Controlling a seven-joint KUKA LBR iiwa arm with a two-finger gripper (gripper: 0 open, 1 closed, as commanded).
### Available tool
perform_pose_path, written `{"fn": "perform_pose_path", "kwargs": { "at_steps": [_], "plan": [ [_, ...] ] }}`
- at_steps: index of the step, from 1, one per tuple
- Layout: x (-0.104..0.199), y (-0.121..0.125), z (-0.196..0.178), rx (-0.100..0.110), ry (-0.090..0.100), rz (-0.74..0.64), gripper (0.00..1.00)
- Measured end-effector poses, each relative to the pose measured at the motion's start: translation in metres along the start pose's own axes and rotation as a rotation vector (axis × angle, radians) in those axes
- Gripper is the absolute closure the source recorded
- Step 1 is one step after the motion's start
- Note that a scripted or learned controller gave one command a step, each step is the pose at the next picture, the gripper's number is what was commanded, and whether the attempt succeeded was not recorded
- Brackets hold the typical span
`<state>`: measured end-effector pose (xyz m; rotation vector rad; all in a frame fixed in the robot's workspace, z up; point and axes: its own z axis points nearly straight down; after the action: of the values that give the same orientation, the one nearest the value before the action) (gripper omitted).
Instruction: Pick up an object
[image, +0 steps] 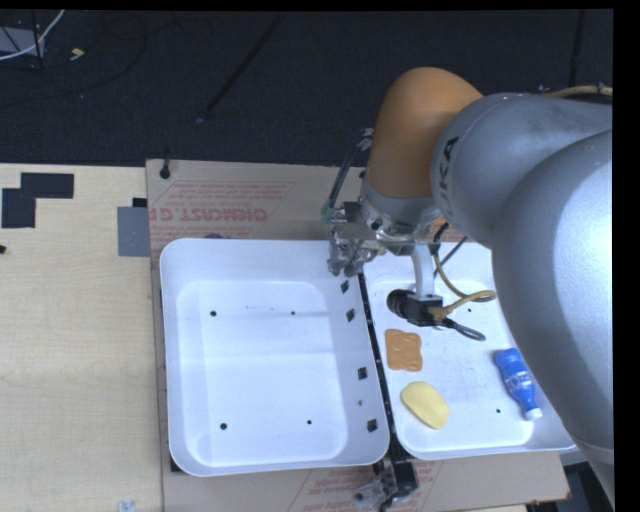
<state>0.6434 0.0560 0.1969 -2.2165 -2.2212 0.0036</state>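
Cardboard (300, 185), illegible red lettering (222, 213) near claw (345, 262)

The arm reaches in from the right, its pincer (346, 262) hanging above the far rims where the left bin (172, 350) meets the right bin (470, 400). In the right bin lie a flat orange-brown square (404, 350), perhaps toast, a yellow oval lump (425, 404) and a blue tube (518, 381), none touching.

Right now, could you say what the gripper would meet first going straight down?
Probably the gripper would touch the left bin at its far right corner, beside the dividing rim; depth is unclear.
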Motion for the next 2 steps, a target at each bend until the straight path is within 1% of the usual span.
{"fn": "perform_pose_path", "kwargs": {
  "at_steps": [1, 2],
  "plan": [
    [-0.035, 0.001, -0.187, -0.022, -0.001, 0.004, 1.0],
    [-0.014, -0.047, -0.295, -0.013, 0.002, -0.001, 1.0]
  ]
}}
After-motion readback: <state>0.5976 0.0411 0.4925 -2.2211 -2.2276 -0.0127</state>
